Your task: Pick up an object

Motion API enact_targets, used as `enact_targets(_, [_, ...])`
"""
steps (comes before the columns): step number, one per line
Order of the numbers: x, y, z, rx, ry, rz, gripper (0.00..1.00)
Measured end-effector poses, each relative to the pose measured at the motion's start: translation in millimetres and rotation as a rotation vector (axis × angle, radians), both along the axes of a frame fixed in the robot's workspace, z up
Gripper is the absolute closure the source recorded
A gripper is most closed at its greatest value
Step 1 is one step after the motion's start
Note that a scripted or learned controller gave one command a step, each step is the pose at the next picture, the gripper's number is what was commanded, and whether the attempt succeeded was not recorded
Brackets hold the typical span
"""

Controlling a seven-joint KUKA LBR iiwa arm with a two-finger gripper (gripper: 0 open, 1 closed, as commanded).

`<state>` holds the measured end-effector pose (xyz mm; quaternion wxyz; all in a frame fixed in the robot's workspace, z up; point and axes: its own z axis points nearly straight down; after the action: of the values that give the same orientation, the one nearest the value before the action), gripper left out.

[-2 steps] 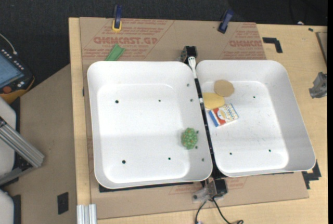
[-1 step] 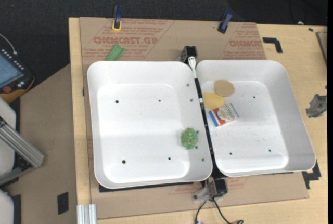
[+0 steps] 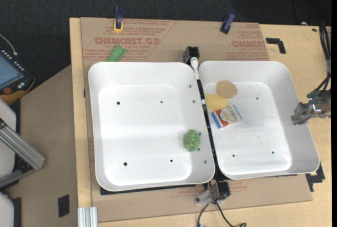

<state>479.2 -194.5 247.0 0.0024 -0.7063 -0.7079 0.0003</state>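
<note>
Because the two bins sit side by side on the cardboard-covered counter (image 3: 158, 36), the pickable things are kept in reach. Near the left bin's (image 3: 105, 115) lower right corner lies a green knobbly ball (image 3: 191, 139), alone and close to the divider. Just across it, in the right bin (image 3: 279, 131), a tan disc (image 3: 227, 89), a yellow lump (image 3: 216, 101) and a small printed packet (image 3: 226, 116) cluster along the left wall, touching or nearly so. At the right bin's far rim hovers the gripper (image 3: 304, 114), well apart from them all; whether its fingers are open or closed I cannot tell.
</note>
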Motion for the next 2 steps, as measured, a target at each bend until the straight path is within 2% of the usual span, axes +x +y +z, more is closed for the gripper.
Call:
enact_targets(1, [-1,-30,-21,-0.002,-0.001,-0.005,1.00])
enact_targets(2, [81,-8,85,-0.009,-0.021,0.005,1.00])
